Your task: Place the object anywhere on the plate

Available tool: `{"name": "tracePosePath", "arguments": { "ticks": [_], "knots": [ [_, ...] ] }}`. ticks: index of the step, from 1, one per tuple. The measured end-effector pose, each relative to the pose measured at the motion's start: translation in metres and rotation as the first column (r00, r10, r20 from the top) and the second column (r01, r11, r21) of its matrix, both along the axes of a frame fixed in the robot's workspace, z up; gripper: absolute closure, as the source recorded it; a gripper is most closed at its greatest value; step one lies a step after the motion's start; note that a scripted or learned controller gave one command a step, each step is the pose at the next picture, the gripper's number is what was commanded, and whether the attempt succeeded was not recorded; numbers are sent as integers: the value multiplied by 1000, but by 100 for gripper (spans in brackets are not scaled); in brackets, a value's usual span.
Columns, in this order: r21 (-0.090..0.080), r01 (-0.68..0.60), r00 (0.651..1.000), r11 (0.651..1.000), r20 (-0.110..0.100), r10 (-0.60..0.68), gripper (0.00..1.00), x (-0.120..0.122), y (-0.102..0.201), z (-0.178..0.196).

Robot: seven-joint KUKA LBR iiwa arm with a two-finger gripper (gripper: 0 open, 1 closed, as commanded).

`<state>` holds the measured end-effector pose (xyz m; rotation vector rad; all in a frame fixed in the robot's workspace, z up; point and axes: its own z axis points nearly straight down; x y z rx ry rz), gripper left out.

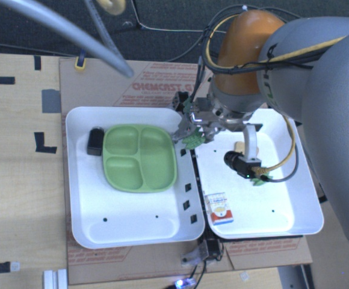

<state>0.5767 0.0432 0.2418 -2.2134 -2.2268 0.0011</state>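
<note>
Nothing rests on the green plate (140, 159) yet — gripper (194, 131) near its right rim, grip state indiscernible; small carton (219, 208) unplaced in right bin (295, 212).

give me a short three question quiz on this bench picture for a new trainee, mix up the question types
1. True or false: the green plate lies in the left bin.
2. Which bin holds the small red and white box? A) left B) right
3. What lies just beside the plate's left edge?

Key
1. True.
2. B, near the front of the right bin.
3. A small black object, in the same bin; whether it touches the plate cannot be told.
</note>
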Motion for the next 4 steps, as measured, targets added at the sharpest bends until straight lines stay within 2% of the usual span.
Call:
{"name": "tracePosePath", "arguments": {
  "ticks": [1,2,3,4],
  "knots": [
    [0,-1,1000,1000,0,1,100,7,55,-2],
    [-2,3,1000,1000,-2,-3,100,1,76,-17],
    [-1,5,1000,1000,0,-5,100,6,79,-9],
    [-2,5,1000,1000,-1,-5,0,6,79,-9]
  ]
}}
